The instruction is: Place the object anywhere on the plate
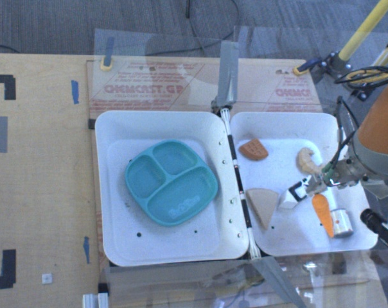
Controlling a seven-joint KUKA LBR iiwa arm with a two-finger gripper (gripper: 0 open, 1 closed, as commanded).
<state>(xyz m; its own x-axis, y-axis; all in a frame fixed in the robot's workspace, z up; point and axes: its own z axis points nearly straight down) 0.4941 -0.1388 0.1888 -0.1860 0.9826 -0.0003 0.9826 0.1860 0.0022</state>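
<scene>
A teal plate (171, 181) with three compartments lies in the left bin (110, 191), nothing on it. In the right bin (281, 124) lie a tan wedge (261, 205), a brown piece (252, 149), a pale beige piece (306, 160) and an orange carrot (322, 213). My gripper (300, 193) reaches in from the right and sits low over the right bin, between the tan wedge and the carrot, just below the beige piece. I see nothing clearly held in it.
A silver cylinder (341, 223) lies beside the carrot near the right bin's front right corner. A raised divider (234, 178) separates the two bins. Cables and a yellow rod (367, 24) sit beyond the right bin at the back.
</scene>
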